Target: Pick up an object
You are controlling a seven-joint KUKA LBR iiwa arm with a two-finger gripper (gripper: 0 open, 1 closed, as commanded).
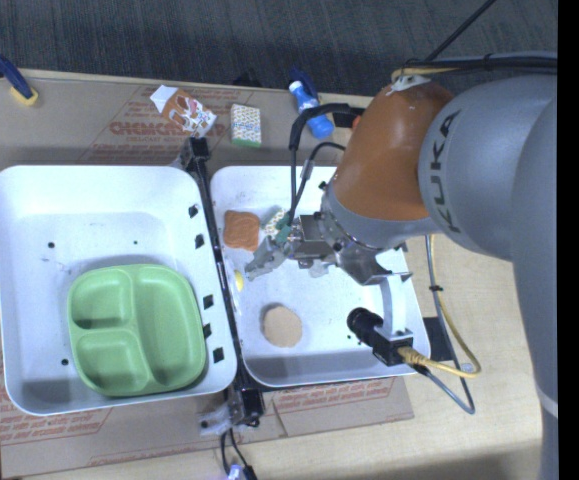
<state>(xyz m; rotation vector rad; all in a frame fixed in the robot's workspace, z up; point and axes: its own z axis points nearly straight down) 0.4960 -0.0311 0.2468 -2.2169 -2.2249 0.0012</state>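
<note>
In the right bin [309,368], an orange-brown bun-like object [240,230] lies near the left wall. A tan round biscuit [282,325] rests toward the front, and a small yellow piece [239,281] sits by the divider. My gripper [269,252] hangs low over the bin's left half, just right of and slightly in front of the orange-brown object. The arm's grey and orange wrist [399,168] covers the bin's back right part. I see nothing clearly held.
The left bin [29,198] holds a green divided plate [134,328]. Behind the bins on the cardboard lie a snack packet [184,113], a small patterned box [246,125] and a blue clamp [311,108]. Another blue clamp [14,78] sits at the far left.
</note>
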